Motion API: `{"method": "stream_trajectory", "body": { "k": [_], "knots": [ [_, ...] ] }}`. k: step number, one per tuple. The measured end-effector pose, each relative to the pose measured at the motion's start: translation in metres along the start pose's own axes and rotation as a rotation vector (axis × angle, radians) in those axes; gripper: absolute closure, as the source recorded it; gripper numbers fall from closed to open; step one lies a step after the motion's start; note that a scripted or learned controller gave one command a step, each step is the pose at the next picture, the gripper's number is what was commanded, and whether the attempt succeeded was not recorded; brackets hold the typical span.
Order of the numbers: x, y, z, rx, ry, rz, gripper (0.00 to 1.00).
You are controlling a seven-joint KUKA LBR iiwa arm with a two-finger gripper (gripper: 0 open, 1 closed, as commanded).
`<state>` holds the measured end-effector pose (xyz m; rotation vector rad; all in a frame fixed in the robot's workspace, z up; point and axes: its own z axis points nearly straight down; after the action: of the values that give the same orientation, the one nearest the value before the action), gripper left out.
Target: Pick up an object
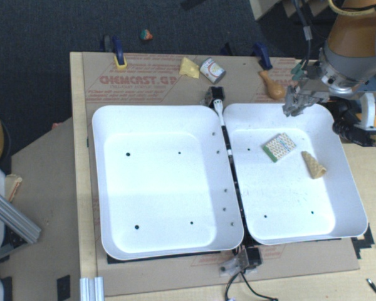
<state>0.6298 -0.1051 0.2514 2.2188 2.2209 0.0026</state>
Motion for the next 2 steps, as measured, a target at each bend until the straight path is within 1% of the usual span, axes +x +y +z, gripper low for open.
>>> {"method": "stream_trajectory", "body": {
  "k": [1, 2],
  "knots": [
    [-0.081, -0.064, -0.029, 0.004, -0.002, 0.010, 1.00],
    [-0.122, -0.081, -0.085, -0.005, -0.005, 0.005, 1.00]
  ]
}}
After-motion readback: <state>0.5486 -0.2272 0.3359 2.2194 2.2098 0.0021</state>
